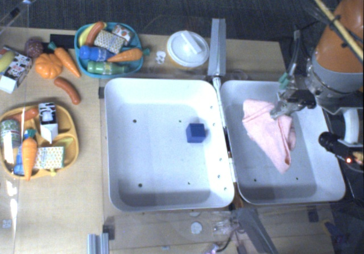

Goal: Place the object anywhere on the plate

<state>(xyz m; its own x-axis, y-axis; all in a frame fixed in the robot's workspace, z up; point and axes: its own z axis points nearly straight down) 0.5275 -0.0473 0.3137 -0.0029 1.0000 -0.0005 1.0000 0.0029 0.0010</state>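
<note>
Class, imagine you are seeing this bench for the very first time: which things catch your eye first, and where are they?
A small blue cube sits alone near the middle of the left bin. In the right bin lies a crumpled pink cloth, with the gripper at its upper edge. Bright toy food fills a blue basket and a yellow tray at the left.

No readable text anywhere tbh. Small cartons in blue bowl and yellow tray carry printed patterns, too blurry to make out letters. Black-and-white box at left table edge, same deal: print there, nothing legible. No numbers, brands, signs.
</note>
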